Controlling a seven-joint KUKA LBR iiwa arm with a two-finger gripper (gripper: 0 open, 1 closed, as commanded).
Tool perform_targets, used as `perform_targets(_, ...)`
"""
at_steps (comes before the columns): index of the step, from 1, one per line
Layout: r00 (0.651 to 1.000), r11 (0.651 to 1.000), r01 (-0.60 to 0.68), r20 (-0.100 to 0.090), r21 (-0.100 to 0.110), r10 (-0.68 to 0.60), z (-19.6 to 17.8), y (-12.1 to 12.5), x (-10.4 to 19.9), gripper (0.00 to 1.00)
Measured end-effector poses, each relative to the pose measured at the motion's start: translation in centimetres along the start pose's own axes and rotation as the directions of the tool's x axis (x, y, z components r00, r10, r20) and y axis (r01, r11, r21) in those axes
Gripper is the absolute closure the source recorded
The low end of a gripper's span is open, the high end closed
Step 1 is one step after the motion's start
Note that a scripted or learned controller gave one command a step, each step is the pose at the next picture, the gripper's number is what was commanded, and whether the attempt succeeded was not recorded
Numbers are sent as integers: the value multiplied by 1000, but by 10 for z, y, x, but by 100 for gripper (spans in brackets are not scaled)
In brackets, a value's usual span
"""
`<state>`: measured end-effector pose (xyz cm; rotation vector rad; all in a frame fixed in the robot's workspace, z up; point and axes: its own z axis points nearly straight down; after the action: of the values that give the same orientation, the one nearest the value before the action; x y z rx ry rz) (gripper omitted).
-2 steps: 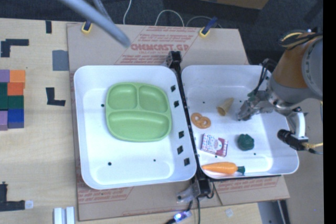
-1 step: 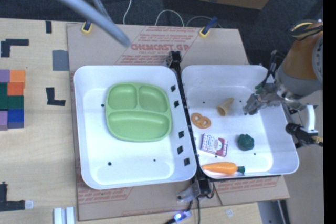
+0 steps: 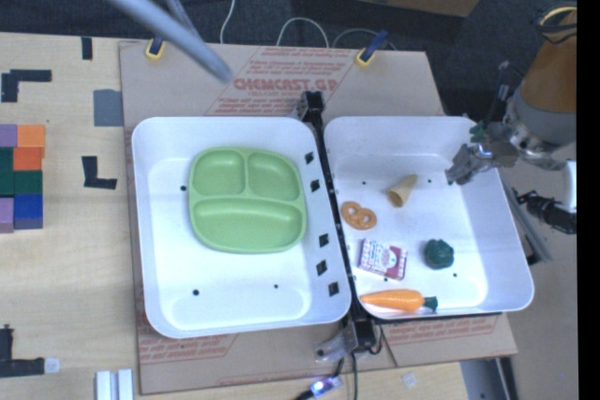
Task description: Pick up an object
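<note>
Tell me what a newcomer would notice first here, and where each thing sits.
The green divided plate stands out most, lying alone in the left bin. Next come the small things scattered in the right bin: a carrot at the near edge, a pretzel, a cone, a pink packet and a dark green piece. The end effector hangs over that bin's far right corner.

Two bins side by side on a bench. Left bin [image 3: 159, 295] holds a divided plate [image 3: 248, 200], set toward its back. Right bin [image 3: 487, 229] holds a cone [image 3: 402, 190] at back, pretzel [image 3: 358, 215] left of centre, packet [image 3: 382, 259] in front of it, ball [image 3: 438, 252] to the right, carrot [image 3: 396, 300] at front edge.
</note>
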<state>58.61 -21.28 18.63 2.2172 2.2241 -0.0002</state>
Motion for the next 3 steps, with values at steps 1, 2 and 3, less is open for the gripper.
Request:
perform_targets(1, 1000, 1000, -1, 0, 1, 1, -41, -4, 0, 100)
perform_targets(2, 1000, 1000, 3, -3, 6, -3, -28, -3, 50, 100)
perform_targets(3, 1000, 1000, 5, -4, 6, -5, -35, -3, 109, 100)
